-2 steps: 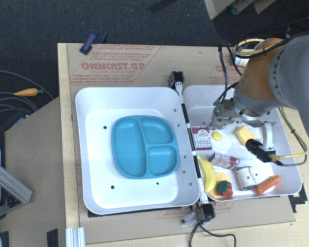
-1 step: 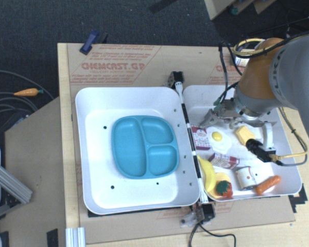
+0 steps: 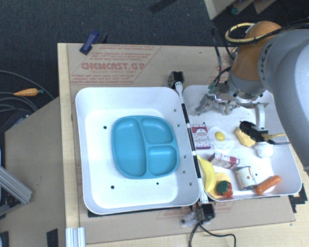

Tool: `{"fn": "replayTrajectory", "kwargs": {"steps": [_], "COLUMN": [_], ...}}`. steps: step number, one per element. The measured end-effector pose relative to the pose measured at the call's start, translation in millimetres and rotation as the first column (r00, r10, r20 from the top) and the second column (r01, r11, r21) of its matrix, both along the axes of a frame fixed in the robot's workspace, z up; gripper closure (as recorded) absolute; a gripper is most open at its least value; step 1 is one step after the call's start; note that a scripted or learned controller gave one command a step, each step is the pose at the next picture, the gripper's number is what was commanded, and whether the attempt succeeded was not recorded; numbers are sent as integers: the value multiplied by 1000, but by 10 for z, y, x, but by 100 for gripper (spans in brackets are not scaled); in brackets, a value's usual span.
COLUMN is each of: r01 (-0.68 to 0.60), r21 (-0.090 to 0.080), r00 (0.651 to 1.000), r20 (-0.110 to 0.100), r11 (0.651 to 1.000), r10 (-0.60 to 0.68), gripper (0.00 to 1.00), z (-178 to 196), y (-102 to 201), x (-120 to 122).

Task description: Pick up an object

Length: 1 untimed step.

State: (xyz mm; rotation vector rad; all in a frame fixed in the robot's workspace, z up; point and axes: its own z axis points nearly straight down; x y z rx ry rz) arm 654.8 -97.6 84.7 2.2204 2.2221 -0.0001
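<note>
**Right bin crowded, gripper at far edge**

Near right: one carrot (image 3: 268,184), one can (image 3: 244,177), one banana (image 3: 209,175), one strawberry (image 3: 224,188). Left bin (image 3: 92,189) holds one blue tray (image 3: 144,146), margins open. Gripper (image 3: 227,103) hovers at the right bin's (image 3: 293,181) far rim; fingers' state cannot be told, objects lie nearer.

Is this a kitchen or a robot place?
Probably a robot test lab, not a kitchen. A big grey robot arm reaches over two white bins. One bin holds a blue divided plate, the other holds play food such as a toy carrot. Cables trail on the carpet.
</note>
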Motion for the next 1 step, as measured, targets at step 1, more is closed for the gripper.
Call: {"fn": "replayTrajectory", "kwargs": {"steps": [1], "r01": [0], "r21": [-1], "r00": [1000], "r20": [2], "r11": [1000], "r10": [0], "gripper": [0], "z": [2], "y": [27], "x": [120]}}
